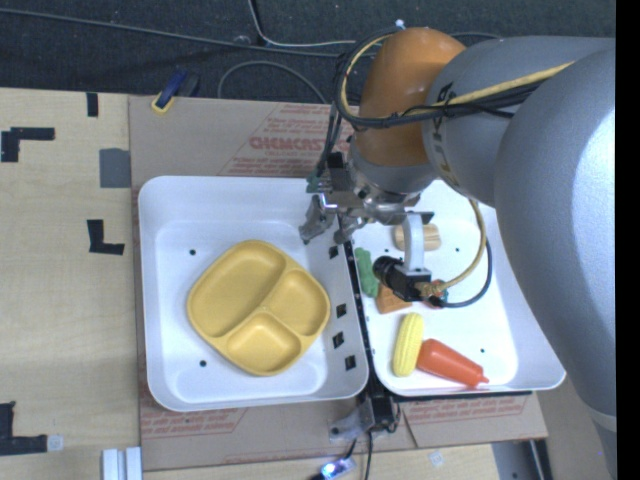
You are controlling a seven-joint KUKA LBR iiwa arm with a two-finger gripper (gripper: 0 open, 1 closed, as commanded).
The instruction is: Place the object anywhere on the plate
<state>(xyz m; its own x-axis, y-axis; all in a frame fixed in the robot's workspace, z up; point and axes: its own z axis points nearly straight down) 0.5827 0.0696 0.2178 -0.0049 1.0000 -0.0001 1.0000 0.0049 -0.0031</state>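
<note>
holding corn [407, 343], carrot [451, 362]: right bin [515, 353]

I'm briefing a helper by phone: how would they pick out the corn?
Find the right-hand white bin, the one the arm reaches over. Near its front edge lie two toys side by side; the corn is the left one, nearer the wall between the bins. It is pale yellow and stubby, while the carrot beside it is orange and tapered.

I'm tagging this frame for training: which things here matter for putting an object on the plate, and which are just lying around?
Job in hand:
yellow plate in the left bin
gripper
toy corn, toy carrot, green toy in the right bin, as candidates

Lying about:
cardboard sheet
blue clip
cables
</note>
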